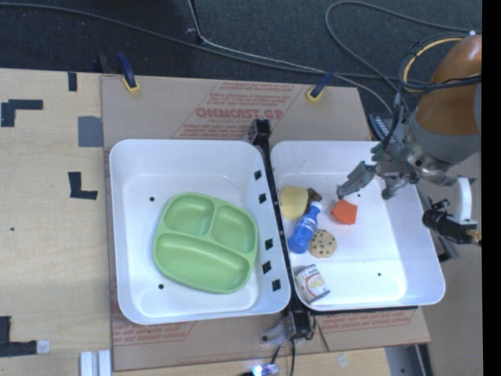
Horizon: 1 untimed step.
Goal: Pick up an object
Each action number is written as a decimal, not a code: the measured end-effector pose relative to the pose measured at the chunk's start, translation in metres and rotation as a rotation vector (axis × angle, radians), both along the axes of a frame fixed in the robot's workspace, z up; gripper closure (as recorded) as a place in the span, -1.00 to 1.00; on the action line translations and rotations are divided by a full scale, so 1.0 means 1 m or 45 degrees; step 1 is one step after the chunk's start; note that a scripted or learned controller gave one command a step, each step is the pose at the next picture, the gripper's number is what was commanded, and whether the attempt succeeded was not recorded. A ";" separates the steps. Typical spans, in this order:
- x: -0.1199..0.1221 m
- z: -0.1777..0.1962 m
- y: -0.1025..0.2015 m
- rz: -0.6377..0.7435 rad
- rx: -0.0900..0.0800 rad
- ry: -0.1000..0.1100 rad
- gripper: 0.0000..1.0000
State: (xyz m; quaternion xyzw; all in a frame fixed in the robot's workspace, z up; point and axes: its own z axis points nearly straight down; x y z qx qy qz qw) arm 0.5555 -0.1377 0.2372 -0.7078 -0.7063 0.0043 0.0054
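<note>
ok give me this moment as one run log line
gripper: open, over right bin, holding nothing | nearest: orange block, below-left, apart | also in bin: blue bottle, cookie | left bin: green tray

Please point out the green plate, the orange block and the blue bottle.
green plate (205, 243): camera view, middle ridge between its compartments.
orange block (344, 212): camera view, its top face.
blue bottle (303, 229): camera view, middle of its body.

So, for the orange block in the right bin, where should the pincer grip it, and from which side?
Probably from straight above, closing on two opposite flat faces of the orange block. It sits apart from the cookie and blue bottle, so there is room beside it. The pincer is open just above-right of it.
</note>
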 end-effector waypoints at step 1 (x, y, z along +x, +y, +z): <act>0.002 0.007 0.000 0.004 -0.002 -0.015 -1.00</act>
